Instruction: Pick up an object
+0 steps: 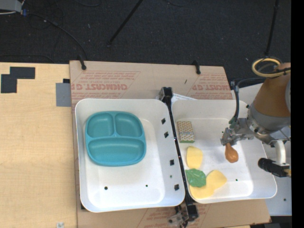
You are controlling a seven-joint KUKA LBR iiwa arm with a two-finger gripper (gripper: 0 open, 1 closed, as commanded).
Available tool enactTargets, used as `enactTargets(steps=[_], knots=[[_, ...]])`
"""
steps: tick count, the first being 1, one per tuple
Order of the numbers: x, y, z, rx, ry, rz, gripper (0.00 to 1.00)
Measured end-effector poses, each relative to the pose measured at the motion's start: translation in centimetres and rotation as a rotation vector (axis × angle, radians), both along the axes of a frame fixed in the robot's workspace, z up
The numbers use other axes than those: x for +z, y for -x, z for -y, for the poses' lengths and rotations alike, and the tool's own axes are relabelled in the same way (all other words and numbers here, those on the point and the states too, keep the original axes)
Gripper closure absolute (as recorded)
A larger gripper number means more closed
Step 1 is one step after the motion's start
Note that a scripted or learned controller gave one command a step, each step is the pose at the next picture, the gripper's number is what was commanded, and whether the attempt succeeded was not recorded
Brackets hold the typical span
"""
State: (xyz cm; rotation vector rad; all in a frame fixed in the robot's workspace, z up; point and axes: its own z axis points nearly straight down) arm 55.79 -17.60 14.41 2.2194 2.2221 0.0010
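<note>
Yellow pieces (209, 184) are seen at 6 o'clock in the right bin (256, 189). At 3 o'clock, a small, probably light brown object (231, 154) is shown grasped at its top by the hand (230, 140).

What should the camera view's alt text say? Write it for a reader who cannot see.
A grey robot arm's two-finger gripper hangs over the right white bin, just above a small brown pear-shaped object. That bin also holds yellow pieces and a green piece; the left bin holds a teal divided plate.
</note>
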Motion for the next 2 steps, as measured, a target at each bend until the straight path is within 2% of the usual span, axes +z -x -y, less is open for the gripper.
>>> enactTargets(steps=[2], knots=[[8.8,-0.5,0.4,0.001,0.0,0.0,1.0]])
